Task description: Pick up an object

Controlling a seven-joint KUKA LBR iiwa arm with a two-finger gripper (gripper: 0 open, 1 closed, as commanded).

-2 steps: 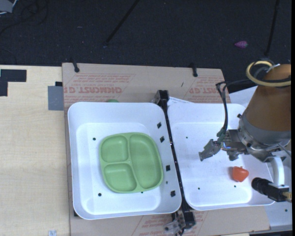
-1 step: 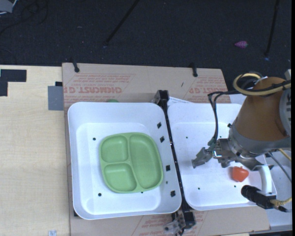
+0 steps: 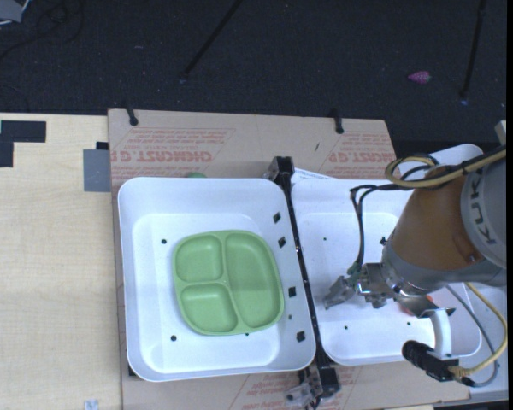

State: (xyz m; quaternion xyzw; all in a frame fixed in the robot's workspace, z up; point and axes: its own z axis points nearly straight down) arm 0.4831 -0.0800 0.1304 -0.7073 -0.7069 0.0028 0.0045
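A smooth green three-compartment plate (image 3: 228,282) lies in the left white bin (image 3: 145,229); the metal pincer (image 3: 335,295) stands open.

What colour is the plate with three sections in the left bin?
Light green. The plate lies in the left bin, plain in the camera view.

Left bin (image 3: 145,229): sits on a cardboard sheet (image 3: 239,148) laid on the table (image 3: 43,272). Divided plate (image 3: 228,282): lies flat in the left bin, near its middle. Right bin (image 3: 342,229): just beside the left bin, on its right, edges meeting along a central divider. Pincer (image 3: 340,292): over the right bin's floor, right of the left bin; the arm (image 3: 440,229) extends further right.
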